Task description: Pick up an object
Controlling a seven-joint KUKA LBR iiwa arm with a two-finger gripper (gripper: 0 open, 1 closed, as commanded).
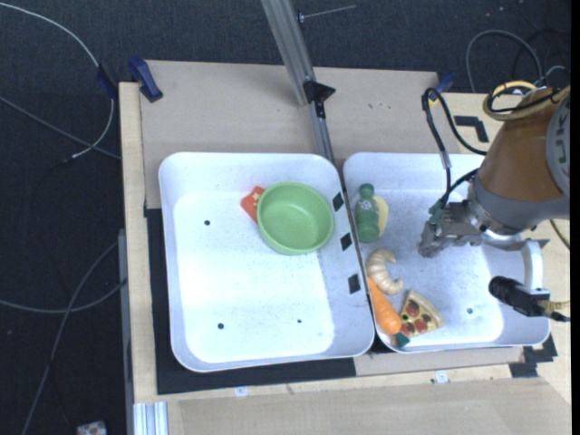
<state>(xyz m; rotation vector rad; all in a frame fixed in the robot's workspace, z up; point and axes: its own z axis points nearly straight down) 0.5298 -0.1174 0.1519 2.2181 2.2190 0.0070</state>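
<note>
We cannot tell the claw (435,239) state; it hangs over bare right bin (471,284) floor, apart from croissant (384,270), carrot (386,312) and pizza slice (418,314), crowded against the divider, likely awkward targets.

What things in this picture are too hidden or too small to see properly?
- Orange thing in the left bin: the green bowl covers most of it in the camera view, so what it is stays unclear.
- Claw over the right bin: too small and dark to tell open from shut.
- Yellow thing: mostly behind the green bottle.
</note>
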